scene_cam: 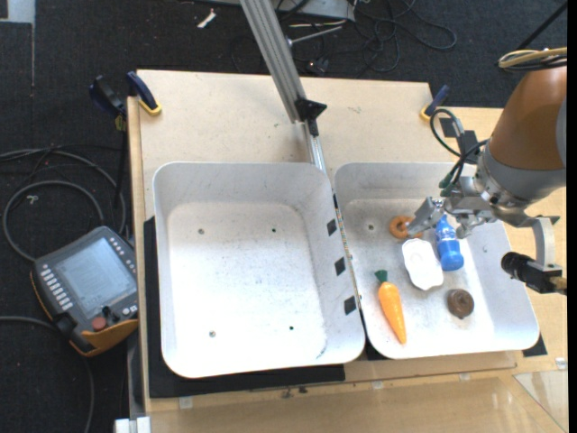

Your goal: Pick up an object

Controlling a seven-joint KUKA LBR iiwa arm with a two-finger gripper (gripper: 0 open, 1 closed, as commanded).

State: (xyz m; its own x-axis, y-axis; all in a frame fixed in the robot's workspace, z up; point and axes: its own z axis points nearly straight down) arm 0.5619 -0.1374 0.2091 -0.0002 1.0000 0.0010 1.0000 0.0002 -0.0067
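Left bin (pixel 180 197) holds nothing to grab. Right bin (pixel 505 332) has the lot: carrot (pixel 391 307) at lower left with its long axis running near-far, donut (pixel 399 227) above it, white piece (pixel 422 265), blue bottle (pixel 448 245), brown disc (pixel 461 303). Gripper (pixel 440 215) sits just above the bottle's top, donut just to its left. Can't tell whether it grips anything. Bottle is the nearest target, lying toward the camera from the gripper, long axis roughly near-far.
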